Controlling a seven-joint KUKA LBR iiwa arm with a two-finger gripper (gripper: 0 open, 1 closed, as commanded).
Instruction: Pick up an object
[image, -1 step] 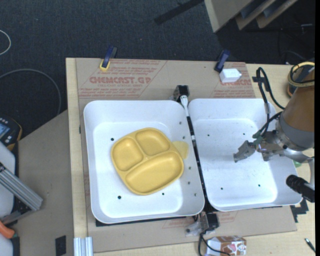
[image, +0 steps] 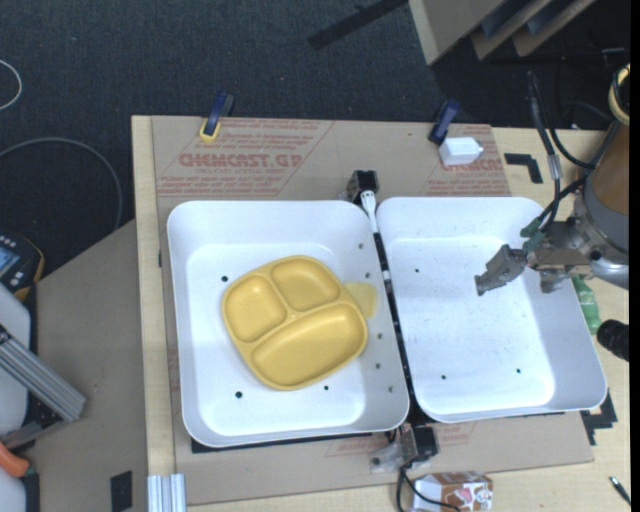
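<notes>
Yellow plate (image: 293, 322) with three sections is seen lying flat in the left bin (image: 190, 250), near its middle. A small yellow piece (image: 363, 297) is tucked at the plate's right edge. The gripper (image: 497, 274) is held over the right bin (image: 450, 390), well apart from the plate. Its fingers are spread and nothing is held between them.

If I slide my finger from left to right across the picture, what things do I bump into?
Left white bin → yellow divided plate → right white bin → robot's claw.
</notes>
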